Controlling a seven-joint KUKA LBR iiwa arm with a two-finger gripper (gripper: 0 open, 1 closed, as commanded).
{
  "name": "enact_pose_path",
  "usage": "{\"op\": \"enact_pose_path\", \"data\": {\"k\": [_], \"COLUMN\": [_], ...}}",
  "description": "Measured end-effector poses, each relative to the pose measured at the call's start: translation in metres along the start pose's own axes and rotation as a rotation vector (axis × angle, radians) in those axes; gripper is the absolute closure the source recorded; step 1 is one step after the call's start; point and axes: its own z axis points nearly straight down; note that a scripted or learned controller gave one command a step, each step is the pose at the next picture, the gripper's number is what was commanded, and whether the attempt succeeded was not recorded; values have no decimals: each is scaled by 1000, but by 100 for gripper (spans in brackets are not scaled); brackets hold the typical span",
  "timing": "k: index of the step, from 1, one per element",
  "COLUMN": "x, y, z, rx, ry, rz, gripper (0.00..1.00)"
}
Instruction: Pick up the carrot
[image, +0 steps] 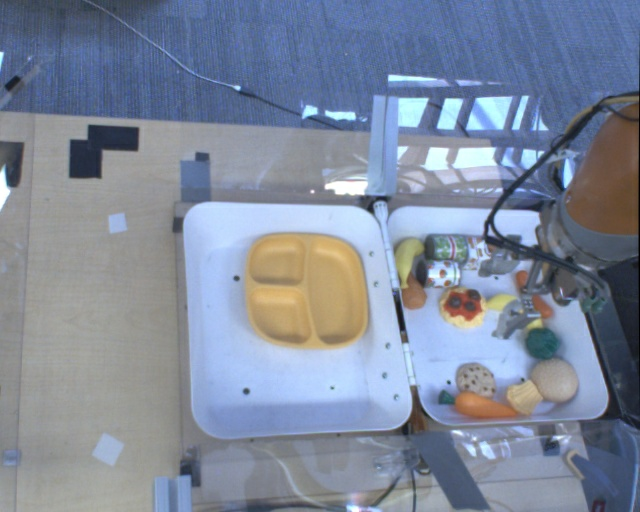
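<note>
1. The carrot (483, 405) is seen lying flat at the lower edge of the right bin (432, 345), just beside a cookie (475, 378).
2. The gripper (512, 292) is positioned above the right bin's upper right, well apart from the carrot.
3. Its fingers are spread apart, with nothing seen held between them.
4. A yellow divided plate (305, 289) is seen in the left bin (215, 330).

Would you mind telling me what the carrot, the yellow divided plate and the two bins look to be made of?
Carrot: probably moulded plastic, a toy; evenly orange, smooth, slight sheen.
Yellow plate: seemingly matte plastic; one flat colour, soft rounded compartment ridges.
Left bin and right bin: apparently thin formed white plastic; rounded corners, shallow rims, faintly glossy.
</note>
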Motion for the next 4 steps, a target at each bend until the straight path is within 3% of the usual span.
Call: {"op": "enact_pose_path", "data": {"k": [1,2,3,4], "x": [39,29,-42,31], "y": [15,-37,-18,-41], "z": [111,134,137,138], "rx": [-2,-5,-2,0], "ry": [9,-8,-12,-2], "rz": [105,475,639,1019], "gripper": [0,0,0,0]}}
